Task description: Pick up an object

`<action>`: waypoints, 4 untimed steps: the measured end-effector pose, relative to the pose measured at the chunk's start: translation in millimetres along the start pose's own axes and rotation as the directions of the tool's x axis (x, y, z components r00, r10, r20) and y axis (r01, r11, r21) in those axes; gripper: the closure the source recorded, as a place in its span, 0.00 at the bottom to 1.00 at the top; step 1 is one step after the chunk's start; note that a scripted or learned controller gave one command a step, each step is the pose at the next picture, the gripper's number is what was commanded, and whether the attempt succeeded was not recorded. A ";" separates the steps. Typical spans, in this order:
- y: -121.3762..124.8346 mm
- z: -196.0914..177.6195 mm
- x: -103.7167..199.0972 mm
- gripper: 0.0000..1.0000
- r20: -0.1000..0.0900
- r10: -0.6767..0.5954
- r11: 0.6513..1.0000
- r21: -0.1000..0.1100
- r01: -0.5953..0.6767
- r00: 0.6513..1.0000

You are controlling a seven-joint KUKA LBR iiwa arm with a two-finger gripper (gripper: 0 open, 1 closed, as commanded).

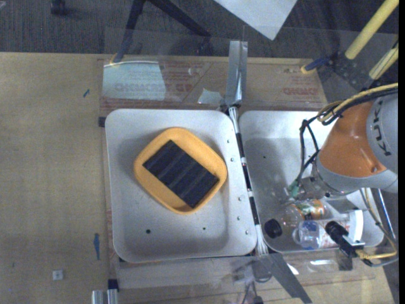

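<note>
A wooden counter (50, 170) carries two shallow white bins. In the left bin (126, 233) lies a rounded orange dish with a dark ribbed panel (180, 170). The end effector (310, 223) sits low in the right bin (266, 144); its state cannot be told
</note>
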State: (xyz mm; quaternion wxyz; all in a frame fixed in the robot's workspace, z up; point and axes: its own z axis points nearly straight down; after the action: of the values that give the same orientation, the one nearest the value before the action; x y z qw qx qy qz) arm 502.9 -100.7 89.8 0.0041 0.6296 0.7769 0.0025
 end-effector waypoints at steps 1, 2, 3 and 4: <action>0.7 -9.8 -1.3 1.00 0.002 0.003 1.000 -0.004 -0.003 1.000; 0.7 -9.6 -1.2 0.00 0.002 0.002 1.000 -0.004 -0.002 1.000; 1.5 -19.5 -2.2 1.00 0.004 0.004 1.000 -0.007 -0.004 1.000; 31.8 0.6 -15.7 1.00 0.000 0.129 0.992 0.002 -0.129 0.992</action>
State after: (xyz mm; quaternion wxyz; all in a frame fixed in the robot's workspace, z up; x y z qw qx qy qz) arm 537.3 -109.5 89.5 0.0033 0.6786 0.7345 0.0021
